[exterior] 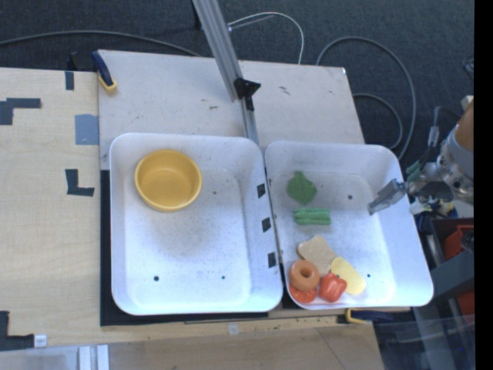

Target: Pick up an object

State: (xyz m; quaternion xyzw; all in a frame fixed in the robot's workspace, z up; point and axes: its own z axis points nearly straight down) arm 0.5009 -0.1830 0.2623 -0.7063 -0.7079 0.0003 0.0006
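Observation:
The right bin (362,156) holds several toy foods. A green leafy piece (301,187) lies near its left wall, with a flat green pod (312,217) just below it. A tan bread slice (316,250), a brown donut (304,274), a red pepper (332,287) and a yellow piece (349,274) cluster at the front edge. My gripper (385,197) hangs over the bin's right side, well to the right of the green pieces and apart from every object, with nothing seen in it.
A yellow bowl (168,179) sits at the back left of the left bin (192,284). A slanted metal pole (219,33) rises behind the bins. Cables lie on the dark floor at the back right.

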